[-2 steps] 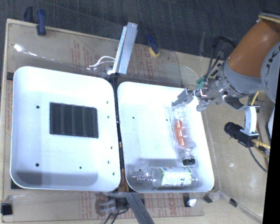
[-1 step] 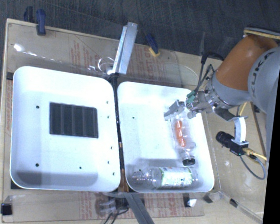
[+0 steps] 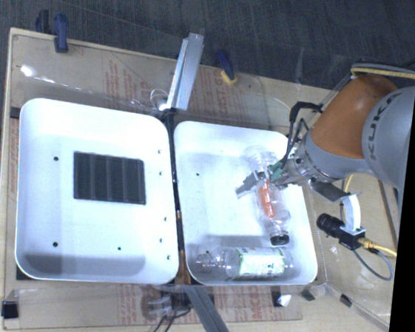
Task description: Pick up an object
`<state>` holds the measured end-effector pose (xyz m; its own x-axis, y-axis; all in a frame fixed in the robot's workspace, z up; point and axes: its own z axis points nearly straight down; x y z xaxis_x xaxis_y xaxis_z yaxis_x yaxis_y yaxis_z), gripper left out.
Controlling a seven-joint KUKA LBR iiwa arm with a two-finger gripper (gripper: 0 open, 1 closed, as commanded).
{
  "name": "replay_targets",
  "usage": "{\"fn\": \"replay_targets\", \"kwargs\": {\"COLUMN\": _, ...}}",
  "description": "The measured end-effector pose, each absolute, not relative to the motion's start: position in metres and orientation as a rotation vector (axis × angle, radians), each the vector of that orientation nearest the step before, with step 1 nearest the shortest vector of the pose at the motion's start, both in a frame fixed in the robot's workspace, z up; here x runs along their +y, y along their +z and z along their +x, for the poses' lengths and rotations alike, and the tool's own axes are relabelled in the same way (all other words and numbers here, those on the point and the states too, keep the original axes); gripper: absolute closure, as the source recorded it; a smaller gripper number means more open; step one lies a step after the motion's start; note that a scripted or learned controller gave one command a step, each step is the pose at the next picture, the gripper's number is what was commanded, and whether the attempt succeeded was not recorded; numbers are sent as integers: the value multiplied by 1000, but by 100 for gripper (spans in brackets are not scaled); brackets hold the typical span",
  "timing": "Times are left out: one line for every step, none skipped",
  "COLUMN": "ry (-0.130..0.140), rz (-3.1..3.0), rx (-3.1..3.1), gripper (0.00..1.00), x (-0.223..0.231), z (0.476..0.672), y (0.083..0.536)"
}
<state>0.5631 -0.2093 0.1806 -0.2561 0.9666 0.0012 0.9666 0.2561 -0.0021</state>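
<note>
In the right bin [image 3: 204,198], a clear plastic bottle [image 3: 268,204] with an orange insert lies lengthwise, its black cap [image 3: 279,239] pointing to the front. A second clear bottle with a white and green label [image 3: 248,264] lies along the front wall. My gripper [image 3: 253,182] reaches in from the right and is low over the far end of the orange-insert bottle, touching or almost touching it. Nothing is visibly lifted. A black ribbed rectangular pad [image 3: 109,178] lies flat in the left bin [image 3: 36,231].
A metal bar [image 3: 186,70] stands behind the joint between the bins. Blue clamps [image 3: 60,32] hold the board at the back edge. A yellow cable [image 3: 376,251] trails on the bench to the right of the bins.
</note>
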Motion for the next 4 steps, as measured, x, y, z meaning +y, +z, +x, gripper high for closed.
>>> {"fn": "replay_targets", "kwargs": {"ry": 1, "rz": -1870, "rx": -2525, "gripper": 0, "x": -210, "z": 575, "y": 167}}
{"fn": "replay_targets", "kwargs": {"ry": 1, "rz": -1851, "rx": -2538, "gripper": 0, "x": -211, "z": 583, "y": 174}}
{"fn": "replay_targets", "kwargs": {"ry": 0, "rz": -1837, "rx": -2551, "gripper": 0, "x": -211, "z": 585, "y": 175}}
{"fn": "replay_targets", "kwargs": {"ry": 0, "rz": -1748, "rx": -2612, "gripper": 0, "x": -204, "z": 631, "y": 180}}
